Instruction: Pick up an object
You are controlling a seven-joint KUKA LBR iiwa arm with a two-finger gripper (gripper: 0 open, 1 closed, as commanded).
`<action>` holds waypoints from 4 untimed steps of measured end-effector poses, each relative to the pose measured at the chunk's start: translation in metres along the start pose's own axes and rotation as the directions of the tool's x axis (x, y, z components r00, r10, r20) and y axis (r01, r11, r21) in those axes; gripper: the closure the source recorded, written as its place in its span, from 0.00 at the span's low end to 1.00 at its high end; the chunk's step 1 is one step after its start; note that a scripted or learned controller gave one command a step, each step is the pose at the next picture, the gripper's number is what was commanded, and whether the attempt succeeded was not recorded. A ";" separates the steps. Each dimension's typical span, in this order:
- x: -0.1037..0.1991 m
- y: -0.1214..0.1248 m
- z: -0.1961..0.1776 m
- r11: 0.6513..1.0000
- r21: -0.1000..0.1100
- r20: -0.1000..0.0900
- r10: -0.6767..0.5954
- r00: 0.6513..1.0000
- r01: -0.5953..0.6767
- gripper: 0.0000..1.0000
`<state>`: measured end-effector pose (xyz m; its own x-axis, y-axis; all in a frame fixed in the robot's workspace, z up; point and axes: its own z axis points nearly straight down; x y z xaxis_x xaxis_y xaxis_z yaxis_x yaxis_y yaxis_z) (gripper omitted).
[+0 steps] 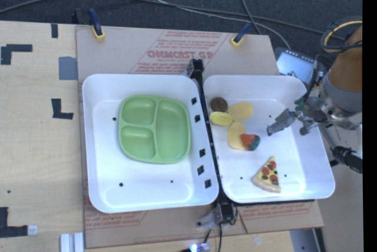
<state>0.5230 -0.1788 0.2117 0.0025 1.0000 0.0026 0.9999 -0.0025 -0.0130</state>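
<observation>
The gripper (pixel 293 122) hangs over the right bin (pixel 312 186), near that bin's right edge, with the grey arm (pixel 344 77) and its orange band reaching in behind it. Two dark fingers show: one (pixel 280 123) slants left and down, the other sits closer to the wrist, and they look spread, with nothing between them — though their tips blur against the white floor.

To the left of the gripper, well apart from it, the toy foods cluster toward the bin's left edge: a strawberry (pixel 251 142) touching a yellow chip-like piece (pixel 236 136), a second yellow piece (pixel 241 110) above, a yellow lemon-like shape (pixel 221 119) and a small brown round thing (pixel 218 104), too small to identify. A pizza slice (pixel 267 176) lies alone near the bottom edge.

The left bin (pixel 97 186) carries a green divided plate (pixel 155 129) at its middle. Cables (pixel 259 21) run across the dark floor beyond the bench's far edge.
</observation>
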 end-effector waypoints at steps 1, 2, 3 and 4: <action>0.000 0.003 -0.006 1.000 -0.012 0.003 -0.004 1.000 0.004 0.00; 0.007 -0.004 0.042 1.000 -0.008 0.002 -0.003 1.000 0.003 0.00; 0.013 -0.009 0.104 1.000 -0.006 0.001 -0.003 1.000 0.003 0.00; 0.013 -0.008 0.128 1.000 -0.013 0.004 -0.004 1.000 0.004 0.00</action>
<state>0.5132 -0.1656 0.0842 -0.0011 1.0000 -0.0014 1.0000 0.0011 -0.0004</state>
